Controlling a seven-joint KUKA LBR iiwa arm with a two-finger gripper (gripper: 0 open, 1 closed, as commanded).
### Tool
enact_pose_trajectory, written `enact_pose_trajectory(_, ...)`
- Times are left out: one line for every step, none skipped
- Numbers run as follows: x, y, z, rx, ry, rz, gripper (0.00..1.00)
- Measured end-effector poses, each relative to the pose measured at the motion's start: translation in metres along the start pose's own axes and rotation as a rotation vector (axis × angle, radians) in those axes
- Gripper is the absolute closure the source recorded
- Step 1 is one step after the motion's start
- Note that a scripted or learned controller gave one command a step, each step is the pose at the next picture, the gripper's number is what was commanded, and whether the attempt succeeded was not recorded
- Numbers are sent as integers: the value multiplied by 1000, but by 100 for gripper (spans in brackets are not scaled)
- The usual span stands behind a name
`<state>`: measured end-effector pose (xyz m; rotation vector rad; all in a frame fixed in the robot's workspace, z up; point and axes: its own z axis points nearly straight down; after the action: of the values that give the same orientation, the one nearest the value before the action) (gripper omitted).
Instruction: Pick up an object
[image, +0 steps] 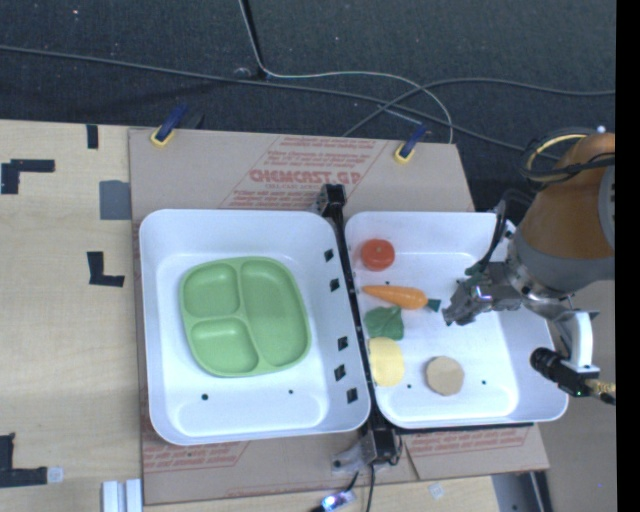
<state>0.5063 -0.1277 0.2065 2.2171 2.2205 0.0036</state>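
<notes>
Your gripper (462, 306) is hanging over the right bin (520, 400), just right of the carrot (396, 296), and honestly you can't tell from this angle how it's set or whether it has anything. Carrot lies across the bin near the divider, with the tomato (377, 253) above it, a green leafy piece (384, 322) just below, then a yellow lemon (386, 361). A tan cookie-looking disc (444, 375) sits apart toward the middle. Over in the left bin (165, 235) you've got a green divided plate (243, 315).
</notes>
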Motion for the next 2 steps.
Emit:
enact_pose_trajectory(45,4,-8,4,2,-4,100)
enact_pose_trajectory(98,7,1,7,2,-5,100)
